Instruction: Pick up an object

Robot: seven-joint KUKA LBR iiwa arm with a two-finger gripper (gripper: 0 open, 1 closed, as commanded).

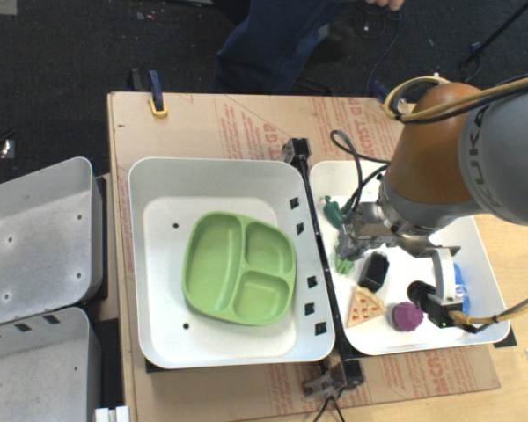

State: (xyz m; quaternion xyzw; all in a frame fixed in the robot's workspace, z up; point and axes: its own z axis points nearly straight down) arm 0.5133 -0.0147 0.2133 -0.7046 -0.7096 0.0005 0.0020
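Note:
My gripper (359,241) hangs low over the left part of the right bin (488,262), under the grey and orange arm. Below and just left of it lies a green object (343,258), with another green piece (333,209) near the bin's left wall. A black oblong object (374,272) lies just below the gripper. Toward the front of the bin are a pizza-slice toy (363,309) and a purple ball (407,316). A blue item (458,281) shows partly behind the wrist bracket. Nothing can be made out between the fingers.
The left bin (158,192) holds a green divided plate (239,268). A black divider (319,244) runs between the two bins. The cardboard-covered bench (238,121) extends behind them. A person stands at the far side, and white trays (35,236) sit off the bench to the left.

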